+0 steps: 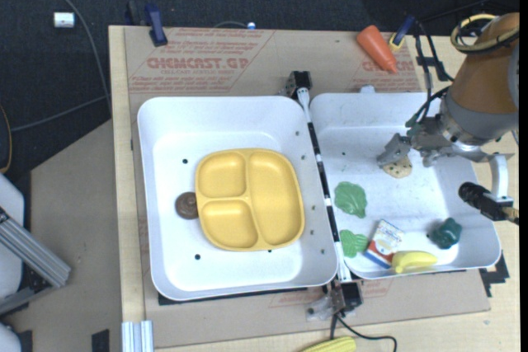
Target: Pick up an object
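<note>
Pincer (398, 154) hovers over cracker (400, 168), mid right bin (487, 253).

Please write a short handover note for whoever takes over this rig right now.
Gripper: low in the right white bin, over a small beige cracker-like piece; whether it grips it cannot be told.
Right bin also holds: two green leaf-shaped pieces, a small red-and-white carton, a yellow banana, a dark teal lump.
Left white bin: a yellow divided plate with a brown round disc beside it.
Done: nothing visibly lifted.
Left: grasp and raise one object.
</note>
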Robot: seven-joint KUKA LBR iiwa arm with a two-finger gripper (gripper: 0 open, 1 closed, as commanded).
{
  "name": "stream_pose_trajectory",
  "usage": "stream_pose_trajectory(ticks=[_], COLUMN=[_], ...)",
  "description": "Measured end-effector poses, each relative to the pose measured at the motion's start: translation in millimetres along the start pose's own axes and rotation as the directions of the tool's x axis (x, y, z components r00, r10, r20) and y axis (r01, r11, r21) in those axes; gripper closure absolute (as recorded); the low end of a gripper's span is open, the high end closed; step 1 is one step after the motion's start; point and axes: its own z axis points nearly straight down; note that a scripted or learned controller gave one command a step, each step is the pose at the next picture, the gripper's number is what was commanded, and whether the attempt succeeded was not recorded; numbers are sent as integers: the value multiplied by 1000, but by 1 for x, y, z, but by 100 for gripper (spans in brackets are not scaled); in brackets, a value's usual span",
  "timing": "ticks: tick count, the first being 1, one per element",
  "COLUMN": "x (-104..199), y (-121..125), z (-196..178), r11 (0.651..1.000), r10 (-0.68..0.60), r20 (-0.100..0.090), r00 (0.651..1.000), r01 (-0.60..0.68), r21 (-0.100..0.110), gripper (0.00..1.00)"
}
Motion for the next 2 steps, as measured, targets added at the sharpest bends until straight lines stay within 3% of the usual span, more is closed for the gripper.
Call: stream_pose_trajectory(ticks=[1,2], x=[-26,-26], y=[29,33], z=[59,44], r11=[1000,1000], r10=[1,0], r20=[3,4], r00=[1000,1000], r01=[-1,0], r21=[-2,-12], gripper=[0,100])
